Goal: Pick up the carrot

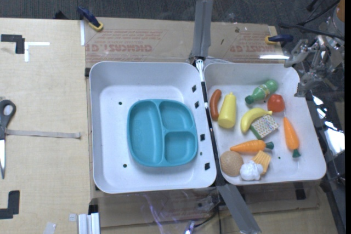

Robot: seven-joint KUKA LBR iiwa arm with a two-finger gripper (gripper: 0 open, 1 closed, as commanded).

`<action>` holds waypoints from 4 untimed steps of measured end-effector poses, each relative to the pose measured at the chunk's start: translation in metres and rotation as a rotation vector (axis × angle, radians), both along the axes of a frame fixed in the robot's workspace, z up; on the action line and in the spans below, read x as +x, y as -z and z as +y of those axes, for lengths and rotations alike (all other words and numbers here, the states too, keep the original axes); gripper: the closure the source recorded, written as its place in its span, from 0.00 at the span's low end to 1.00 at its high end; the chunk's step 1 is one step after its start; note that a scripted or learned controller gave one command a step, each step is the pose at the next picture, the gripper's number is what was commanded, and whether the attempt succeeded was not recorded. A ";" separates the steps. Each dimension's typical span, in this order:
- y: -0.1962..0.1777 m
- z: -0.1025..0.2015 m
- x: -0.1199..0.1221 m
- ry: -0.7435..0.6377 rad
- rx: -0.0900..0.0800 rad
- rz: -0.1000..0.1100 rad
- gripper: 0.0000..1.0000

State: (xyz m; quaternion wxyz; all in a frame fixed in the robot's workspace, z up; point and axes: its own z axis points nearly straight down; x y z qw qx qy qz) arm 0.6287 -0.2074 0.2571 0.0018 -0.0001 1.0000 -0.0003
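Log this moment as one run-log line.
gripper: above right bin's far right corner, not touching any item | carrots: both lying in right bin | blue tray: left bin

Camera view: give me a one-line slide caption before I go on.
Two orange toy carrots lie among plastic play food in the right white bin; a teal divided plate sits in the left white bin.

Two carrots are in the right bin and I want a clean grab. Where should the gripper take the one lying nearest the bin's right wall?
Probably mid-body on the carrot, from straight above, fingers closing across its width. It lies flat with its green tip toward the front, free on both long sides; the tomato sits just past its upper end.
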 end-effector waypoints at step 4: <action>0.163 -0.014 -0.099 0.176 0.000 -0.002 0.00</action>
